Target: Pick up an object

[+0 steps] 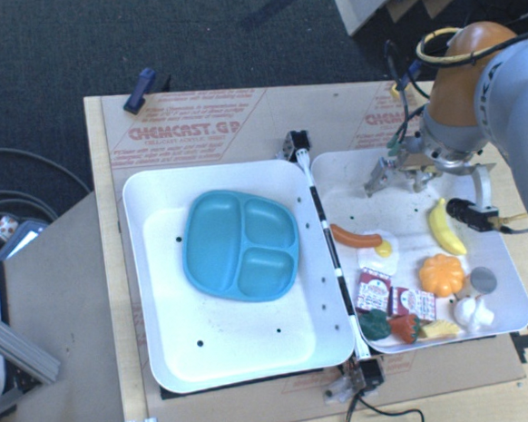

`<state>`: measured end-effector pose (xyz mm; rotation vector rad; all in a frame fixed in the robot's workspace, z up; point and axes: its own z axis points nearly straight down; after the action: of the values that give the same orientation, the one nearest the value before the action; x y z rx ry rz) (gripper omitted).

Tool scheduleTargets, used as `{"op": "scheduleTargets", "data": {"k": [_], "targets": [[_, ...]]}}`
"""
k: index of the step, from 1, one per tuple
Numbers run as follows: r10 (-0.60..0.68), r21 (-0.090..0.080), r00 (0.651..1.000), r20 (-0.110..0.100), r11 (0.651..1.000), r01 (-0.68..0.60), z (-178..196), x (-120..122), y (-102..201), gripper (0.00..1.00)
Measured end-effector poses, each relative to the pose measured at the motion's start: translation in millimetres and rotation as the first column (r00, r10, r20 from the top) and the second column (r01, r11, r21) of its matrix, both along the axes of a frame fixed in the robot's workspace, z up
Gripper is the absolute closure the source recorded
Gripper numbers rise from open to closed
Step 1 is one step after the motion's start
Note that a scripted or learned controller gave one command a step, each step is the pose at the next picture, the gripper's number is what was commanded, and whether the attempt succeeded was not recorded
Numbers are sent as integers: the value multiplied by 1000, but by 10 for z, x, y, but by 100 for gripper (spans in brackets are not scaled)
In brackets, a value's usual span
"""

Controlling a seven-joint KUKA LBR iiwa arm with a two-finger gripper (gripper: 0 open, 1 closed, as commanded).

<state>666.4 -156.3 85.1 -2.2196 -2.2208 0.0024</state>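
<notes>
2 white bins (pixel 152 287) sit on board printed "CHEMCAST GP" (pixel 185 130); end effector (pixel 397 169) state cannot be told.

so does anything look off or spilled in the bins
Nothing spilled. The toy food is crowded into the right bin's near corner, while the left bin holds just a blue divided plate, lying flat.

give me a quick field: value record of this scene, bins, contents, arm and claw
left bin: holds a blue divided plate
right bin: toy food grouped toward the near side
items: hot dog, banana, orange pumpkin, two red-and-white packets, strawberry
arm: reaches in from the right, over the far part of the right bin
claw: low over bare bin floor, nothing seen between its fingers
task state: no object picked up yet
</notes>
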Motion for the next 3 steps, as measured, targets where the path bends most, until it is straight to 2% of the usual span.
{"op": "scheduleTargets", "data": {"k": [1,2,3], "targets": [[-1,-2,1000,4,1000,1,-1,2,-277,0],[0,-3,1000,7,1000,0,106,11,-275,100],[0,-3,1000,7,1000,0,104,10,-275,0]]}}
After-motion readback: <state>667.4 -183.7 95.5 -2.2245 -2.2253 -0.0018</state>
